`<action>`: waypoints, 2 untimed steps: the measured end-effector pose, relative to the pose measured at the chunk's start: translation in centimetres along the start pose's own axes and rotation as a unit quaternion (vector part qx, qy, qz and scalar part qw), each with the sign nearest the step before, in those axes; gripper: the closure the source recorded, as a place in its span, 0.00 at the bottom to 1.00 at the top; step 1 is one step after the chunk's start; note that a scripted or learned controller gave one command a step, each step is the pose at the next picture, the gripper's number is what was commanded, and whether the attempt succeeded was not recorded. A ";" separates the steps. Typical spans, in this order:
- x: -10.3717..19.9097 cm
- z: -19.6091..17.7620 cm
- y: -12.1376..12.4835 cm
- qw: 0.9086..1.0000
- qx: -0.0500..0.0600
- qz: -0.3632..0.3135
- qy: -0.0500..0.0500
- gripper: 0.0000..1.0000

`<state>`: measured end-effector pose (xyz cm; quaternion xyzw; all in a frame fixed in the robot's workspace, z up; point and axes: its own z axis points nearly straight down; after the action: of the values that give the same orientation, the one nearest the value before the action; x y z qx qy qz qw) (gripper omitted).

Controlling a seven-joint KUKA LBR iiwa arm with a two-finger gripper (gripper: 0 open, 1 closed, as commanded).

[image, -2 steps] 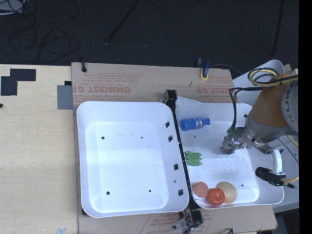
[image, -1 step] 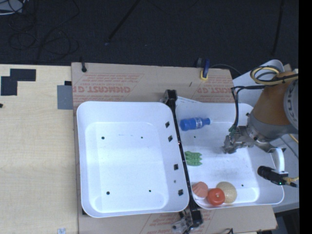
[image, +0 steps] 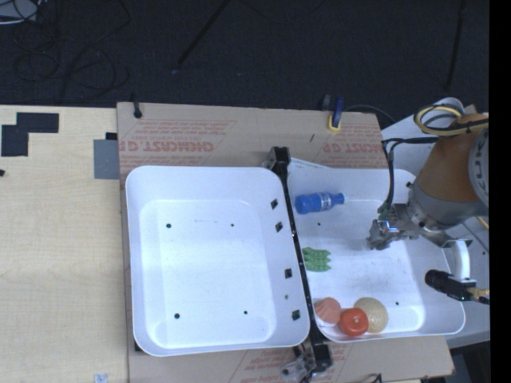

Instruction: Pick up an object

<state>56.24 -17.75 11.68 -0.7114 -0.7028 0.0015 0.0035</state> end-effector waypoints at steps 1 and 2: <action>-0.1 -0.9 -0.1 1.000 0.001 0.002 0.001 1.00; -0.2 -1.9 -0.1 1.000 0.001 0.003 0.001 1.00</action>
<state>56.15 -17.97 13.57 -0.7134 -0.7008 0.0018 0.0053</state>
